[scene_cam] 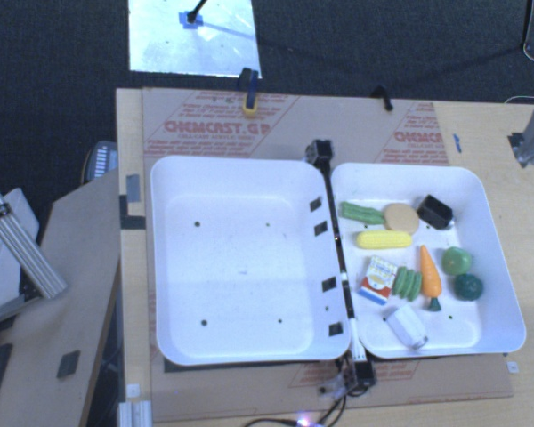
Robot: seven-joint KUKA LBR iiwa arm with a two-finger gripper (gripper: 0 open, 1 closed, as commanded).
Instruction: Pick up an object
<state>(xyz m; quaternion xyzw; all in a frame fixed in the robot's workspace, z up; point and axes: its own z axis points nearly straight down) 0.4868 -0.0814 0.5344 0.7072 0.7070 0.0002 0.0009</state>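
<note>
The right bin [497,326] holds several small toy foods. A green pod [362,213], a tan round piece [400,218] and a black block [434,212] lie along its far side. Below them are a yellow corn cob [384,239], an orange carrot [429,272], a light green ball [457,260] and a dark green ball [468,286]. A small printed box [378,278] and a green ridged piece [407,283] touch each other. A white cylinder [407,325] lies nearest the front rim.
The left bin [240,265] adjoins the right one, with black clips [331,254] along the shared rims. A metal plate [194,25] lies on the dark floor behind the bench. A grey fixture [532,139] stands at the right edge, an aluminium rail [18,247] at the left.
</note>
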